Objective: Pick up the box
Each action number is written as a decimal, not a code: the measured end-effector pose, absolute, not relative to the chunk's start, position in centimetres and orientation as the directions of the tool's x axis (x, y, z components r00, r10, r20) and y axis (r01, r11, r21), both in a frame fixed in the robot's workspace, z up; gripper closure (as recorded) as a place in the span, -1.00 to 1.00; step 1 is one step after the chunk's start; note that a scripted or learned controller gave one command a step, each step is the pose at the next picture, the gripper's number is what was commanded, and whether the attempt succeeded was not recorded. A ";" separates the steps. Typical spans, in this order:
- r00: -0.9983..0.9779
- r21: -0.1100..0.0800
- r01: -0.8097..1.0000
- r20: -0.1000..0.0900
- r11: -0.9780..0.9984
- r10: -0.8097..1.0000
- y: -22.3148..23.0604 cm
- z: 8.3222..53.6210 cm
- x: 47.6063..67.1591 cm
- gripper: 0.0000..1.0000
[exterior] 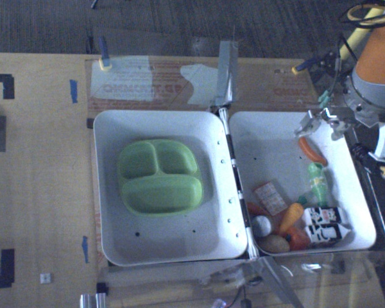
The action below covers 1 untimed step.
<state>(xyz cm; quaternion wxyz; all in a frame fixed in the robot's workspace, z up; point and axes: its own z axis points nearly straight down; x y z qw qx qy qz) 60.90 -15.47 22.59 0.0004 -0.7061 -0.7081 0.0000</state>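
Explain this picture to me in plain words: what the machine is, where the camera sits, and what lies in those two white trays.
A fixed camera looks down at a slant on a bench with two white bins. The robot arm, grey with an orange band, reaches in from the right; its gripper hangs over the right bin's far edge, holding nothing visible. The left bin holds a green divided plate. The right bin holds toy food, a green bottle, a small reddish packet and a black-and-white box, the thing to pick up.

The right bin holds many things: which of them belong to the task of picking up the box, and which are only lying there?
For the job: black-and-white box; gripper, near the right bin's far edge.

Lying about: sausage, green bottle, carrot, small red packet, potato, green divided plate.
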 end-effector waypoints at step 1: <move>0.130 -0.002 0.991 0.001 -0.130 0.991 -12.9 14.9 61.1 -1.00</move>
